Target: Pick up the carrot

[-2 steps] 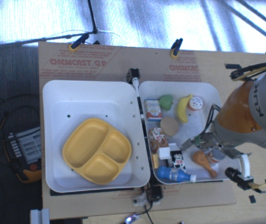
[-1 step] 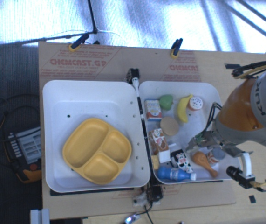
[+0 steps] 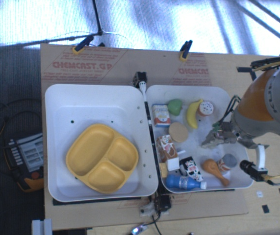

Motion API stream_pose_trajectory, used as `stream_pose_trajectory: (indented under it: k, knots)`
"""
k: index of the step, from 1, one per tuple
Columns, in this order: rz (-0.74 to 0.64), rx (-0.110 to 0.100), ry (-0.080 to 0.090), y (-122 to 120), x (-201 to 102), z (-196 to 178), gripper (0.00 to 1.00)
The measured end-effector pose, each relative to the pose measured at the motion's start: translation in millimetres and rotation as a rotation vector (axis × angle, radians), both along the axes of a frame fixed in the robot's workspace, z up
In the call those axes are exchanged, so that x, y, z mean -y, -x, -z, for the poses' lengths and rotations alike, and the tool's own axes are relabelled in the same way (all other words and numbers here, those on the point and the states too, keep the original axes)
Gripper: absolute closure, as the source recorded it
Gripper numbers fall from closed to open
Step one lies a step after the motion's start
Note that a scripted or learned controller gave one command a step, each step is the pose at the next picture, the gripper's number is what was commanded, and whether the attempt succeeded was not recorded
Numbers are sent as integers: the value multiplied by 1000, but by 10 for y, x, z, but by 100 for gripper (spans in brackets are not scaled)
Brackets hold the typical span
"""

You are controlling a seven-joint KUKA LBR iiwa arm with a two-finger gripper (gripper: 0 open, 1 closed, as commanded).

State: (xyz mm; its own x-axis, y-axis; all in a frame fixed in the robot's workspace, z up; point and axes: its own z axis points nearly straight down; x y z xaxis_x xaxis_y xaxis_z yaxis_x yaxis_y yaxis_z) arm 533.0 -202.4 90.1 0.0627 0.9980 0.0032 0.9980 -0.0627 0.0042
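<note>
Carrot (image 3: 217, 172) sits in the right bin (image 3: 218, 93) down at about 5 o'clock, long axis running 10-to-4 with the thin tip aimed at the bin's lower right rim, crowded by a blue bottle (image 3: 183, 182) and toy cow (image 3: 190, 169) on its 9 o'clock side. End effector (image 3: 217, 137) hangs just up from it toward 12; can't tell how wide it's set, and nothing visibly in it. Left bin (image 3: 61, 102) has a smooth yellow divided plate (image 3: 102, 157) with roomy white floor around it.

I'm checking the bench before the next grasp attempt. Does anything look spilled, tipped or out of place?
Nothing looks spilled or broken. The blue bottle lies on its side at the right bin's front edge, amid crowded toy food. The yellow plate sits alone, askew, in the left bin.
</note>
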Motion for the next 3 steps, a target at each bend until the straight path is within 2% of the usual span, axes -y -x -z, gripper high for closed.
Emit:
stream_pose_trajectory:
  k: [1,2,3]
  knots:
    - [-2,4,-2,-17,-23,2,0]
    - [-290,16,15,430,-46,-3,0]
    - [-424,11,20,428,-520,0,0]
